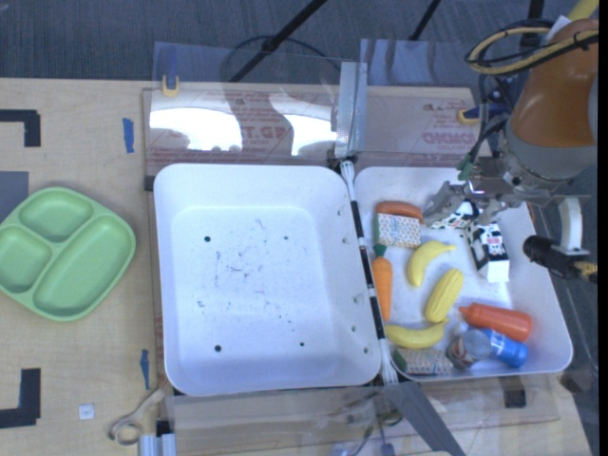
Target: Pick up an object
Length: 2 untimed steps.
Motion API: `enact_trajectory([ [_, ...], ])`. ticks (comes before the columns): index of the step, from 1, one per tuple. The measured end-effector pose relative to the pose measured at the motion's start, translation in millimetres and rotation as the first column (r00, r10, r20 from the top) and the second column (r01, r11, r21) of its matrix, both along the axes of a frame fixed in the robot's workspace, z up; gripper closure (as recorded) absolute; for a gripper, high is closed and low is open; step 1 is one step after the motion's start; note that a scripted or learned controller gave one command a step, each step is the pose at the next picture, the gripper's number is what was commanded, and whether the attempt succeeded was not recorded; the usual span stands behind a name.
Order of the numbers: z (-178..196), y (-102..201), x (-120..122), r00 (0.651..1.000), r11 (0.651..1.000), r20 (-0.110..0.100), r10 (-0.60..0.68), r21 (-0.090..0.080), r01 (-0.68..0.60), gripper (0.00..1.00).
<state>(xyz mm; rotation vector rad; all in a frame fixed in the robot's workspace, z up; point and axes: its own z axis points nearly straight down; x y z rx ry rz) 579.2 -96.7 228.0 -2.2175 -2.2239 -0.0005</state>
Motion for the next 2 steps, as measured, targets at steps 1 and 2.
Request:
enact_trajectory([
  [1,-123.6,-42.3,-15.7,0.993,0.993,0.003,0.114,-0.001,-0.114,0.0],
  [2,-140.8,-21.5,-36.6,0.994,0.994,0.007,0.109,-0.002,-0.109,0.0],
])
